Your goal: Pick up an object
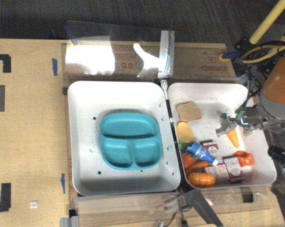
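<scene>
The claw is seen low over the right bin, reaching in from the right, with its grey fingers spread apart and pointing left; nothing is caught between them. An orange cone lies just beside and below the claw, and whether it is touched cannot be told. The arm is seen at the right edge, with its orange band above the wrist. In the right bin, a tan bread slice lies near the upper left, well apart from the claw. A yellow piece lies below the bread, against the bin's left wall. A blue packet rests on a pile at the bin's lower side, together with a labelled carton, a red-labelled box, an orange carrot, an orange roll and a red-orange piece. Print is borne by the carton and the box, but it is too small to be read. A teal tray with three compartments is set in the middle of the left bin. Red lettering is printed on the cardboard behind the bins, but it cannot be made out.
</scene>
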Controlling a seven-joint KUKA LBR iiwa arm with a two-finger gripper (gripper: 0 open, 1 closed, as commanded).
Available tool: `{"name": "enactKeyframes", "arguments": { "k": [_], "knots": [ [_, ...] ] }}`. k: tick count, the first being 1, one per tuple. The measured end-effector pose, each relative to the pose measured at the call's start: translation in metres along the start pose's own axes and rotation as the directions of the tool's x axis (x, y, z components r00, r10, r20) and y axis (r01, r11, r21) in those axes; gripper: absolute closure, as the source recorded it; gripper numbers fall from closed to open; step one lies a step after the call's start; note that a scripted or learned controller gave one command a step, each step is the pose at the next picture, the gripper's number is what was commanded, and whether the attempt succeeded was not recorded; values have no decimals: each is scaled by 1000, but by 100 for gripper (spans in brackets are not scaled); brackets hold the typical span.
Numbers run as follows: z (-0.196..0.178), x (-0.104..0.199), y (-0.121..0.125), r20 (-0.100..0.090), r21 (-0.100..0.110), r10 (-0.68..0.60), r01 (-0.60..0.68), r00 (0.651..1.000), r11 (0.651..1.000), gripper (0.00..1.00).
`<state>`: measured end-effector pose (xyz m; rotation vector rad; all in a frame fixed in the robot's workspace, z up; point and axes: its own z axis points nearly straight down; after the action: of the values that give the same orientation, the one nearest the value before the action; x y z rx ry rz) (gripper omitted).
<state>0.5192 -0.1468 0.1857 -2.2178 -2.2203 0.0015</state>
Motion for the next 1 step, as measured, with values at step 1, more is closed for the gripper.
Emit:
{"name": "enactKeyframes", "arguments": {
  "k": [1],
  "knots": [
    [70,-40,38,1,-1,-45,45,999,999,0]
  ]
}}
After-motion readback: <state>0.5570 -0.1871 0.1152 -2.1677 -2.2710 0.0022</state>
